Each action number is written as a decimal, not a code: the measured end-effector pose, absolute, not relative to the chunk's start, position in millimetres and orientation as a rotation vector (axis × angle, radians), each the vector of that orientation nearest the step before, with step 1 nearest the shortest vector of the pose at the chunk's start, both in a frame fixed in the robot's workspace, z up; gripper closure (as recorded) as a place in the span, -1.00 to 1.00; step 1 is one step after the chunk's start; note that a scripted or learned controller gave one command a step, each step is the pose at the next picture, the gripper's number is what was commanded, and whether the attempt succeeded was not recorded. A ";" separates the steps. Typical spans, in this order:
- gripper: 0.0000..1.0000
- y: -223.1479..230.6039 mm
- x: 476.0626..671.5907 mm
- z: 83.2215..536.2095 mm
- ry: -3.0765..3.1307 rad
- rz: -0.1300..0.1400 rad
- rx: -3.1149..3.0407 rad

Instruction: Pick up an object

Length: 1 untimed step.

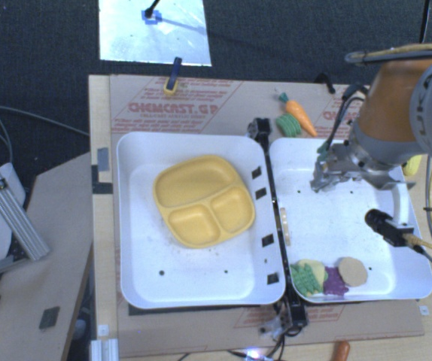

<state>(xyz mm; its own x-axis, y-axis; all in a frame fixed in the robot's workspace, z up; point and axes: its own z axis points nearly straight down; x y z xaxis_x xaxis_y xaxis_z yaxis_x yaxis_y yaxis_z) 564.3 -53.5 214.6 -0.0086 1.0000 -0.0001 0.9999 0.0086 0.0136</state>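
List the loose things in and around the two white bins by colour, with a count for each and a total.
Yellow: 2, the divided tray in the left bin and a small piece in the right bin.
Green: 2, one in the right bin, one behind it.
Orange: 1, toy carrot.
Purple: 1.
Tan: 1, round piece.
Total: 7.

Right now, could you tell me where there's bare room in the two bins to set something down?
The left bin has bare floor all around the yellow tray, widest along the near edge. In the right bin, the middle is bare, between the gripper and the toy food cluster. That near-left corner is crowded.
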 end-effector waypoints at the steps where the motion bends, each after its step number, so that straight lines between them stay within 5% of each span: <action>1: 1.00 50.2 538.7 282.8 2.234 0.011 2.205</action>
<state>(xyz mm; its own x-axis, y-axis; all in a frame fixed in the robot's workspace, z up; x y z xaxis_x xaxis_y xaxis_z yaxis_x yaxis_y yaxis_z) 538.7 50.2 282.8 -0.0129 0.9999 0.0032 0.9999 0.0129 0.0070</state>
